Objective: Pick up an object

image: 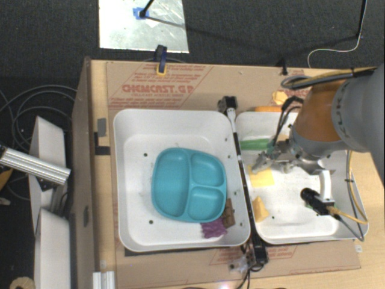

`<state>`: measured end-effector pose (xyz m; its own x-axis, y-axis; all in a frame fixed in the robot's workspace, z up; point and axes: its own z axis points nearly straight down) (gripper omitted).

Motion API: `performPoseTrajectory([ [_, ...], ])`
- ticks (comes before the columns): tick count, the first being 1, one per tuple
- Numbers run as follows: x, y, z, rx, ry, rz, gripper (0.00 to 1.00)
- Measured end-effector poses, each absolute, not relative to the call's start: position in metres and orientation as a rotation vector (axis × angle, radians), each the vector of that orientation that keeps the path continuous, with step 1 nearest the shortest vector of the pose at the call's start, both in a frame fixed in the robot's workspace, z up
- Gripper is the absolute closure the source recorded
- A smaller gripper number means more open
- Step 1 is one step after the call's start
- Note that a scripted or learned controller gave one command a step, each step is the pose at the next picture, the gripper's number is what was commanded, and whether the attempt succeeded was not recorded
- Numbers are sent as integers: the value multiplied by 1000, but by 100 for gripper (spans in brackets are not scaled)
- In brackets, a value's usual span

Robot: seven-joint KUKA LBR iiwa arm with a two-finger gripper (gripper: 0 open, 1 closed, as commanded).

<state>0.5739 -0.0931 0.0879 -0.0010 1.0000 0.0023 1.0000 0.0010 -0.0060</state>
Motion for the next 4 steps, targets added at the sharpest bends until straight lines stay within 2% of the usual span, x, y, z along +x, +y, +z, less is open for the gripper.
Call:
performPoseTrajectory([
  [1,655,-170,124,-2233,-2229,-6,0],
  [2,612,-110,90,-2226,-2240,-10,0],
  [3,566,-104,84,-2219,-2220,2,0],
  [4,639,-170,86,-2229,-2229,-4,0],
])
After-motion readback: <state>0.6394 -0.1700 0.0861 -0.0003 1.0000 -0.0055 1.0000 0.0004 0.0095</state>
